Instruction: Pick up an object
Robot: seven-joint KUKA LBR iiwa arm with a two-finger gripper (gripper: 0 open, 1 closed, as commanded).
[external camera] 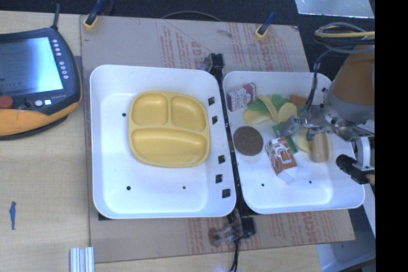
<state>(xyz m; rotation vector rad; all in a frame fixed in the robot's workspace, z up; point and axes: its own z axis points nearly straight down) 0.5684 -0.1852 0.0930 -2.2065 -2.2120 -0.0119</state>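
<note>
In the right bin [299, 200], an orange snack carton [281, 155] lies beside a brown disc [248, 141], with a bread roll [319, 147] touching the pincer [299, 127]. I cannot tell its state. Crowding risks a grazing miss. Beyond, yellow-green toy pieces [271, 109] and a small red-and-white carton [241, 97].

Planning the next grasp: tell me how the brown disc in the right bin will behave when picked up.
The brown disc looks flat and thin, so fingers may struggle to get under it. It probably slides rather than rolls, and seems light.
</note>
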